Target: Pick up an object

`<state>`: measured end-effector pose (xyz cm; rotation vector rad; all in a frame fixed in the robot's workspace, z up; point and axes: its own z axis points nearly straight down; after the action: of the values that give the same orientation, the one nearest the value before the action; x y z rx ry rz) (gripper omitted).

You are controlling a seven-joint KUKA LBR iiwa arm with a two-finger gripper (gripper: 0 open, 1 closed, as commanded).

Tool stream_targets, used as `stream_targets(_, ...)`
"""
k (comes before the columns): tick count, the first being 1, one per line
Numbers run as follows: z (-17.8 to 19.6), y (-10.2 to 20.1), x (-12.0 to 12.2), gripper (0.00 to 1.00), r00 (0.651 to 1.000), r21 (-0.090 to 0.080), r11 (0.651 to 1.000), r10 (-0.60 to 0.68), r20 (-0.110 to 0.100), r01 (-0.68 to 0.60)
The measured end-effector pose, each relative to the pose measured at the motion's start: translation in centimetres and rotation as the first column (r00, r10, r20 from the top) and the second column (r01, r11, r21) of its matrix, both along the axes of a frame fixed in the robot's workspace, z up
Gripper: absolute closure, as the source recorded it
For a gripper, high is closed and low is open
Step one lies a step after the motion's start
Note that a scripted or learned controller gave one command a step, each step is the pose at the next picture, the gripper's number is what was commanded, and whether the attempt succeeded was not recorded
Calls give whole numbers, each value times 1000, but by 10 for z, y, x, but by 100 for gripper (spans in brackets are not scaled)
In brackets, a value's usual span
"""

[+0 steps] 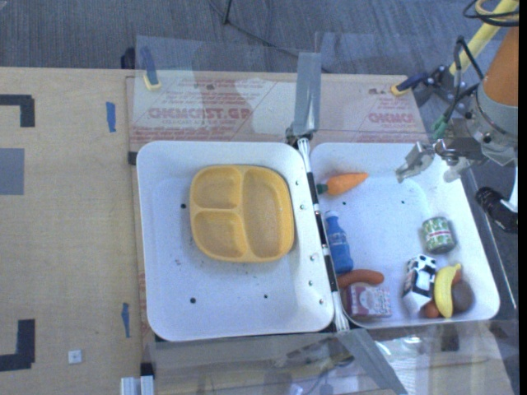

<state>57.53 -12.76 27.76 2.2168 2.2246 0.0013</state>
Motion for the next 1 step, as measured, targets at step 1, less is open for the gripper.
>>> stream_targets(1,-157,21,36,0,999,0,999,49,-1,-49)
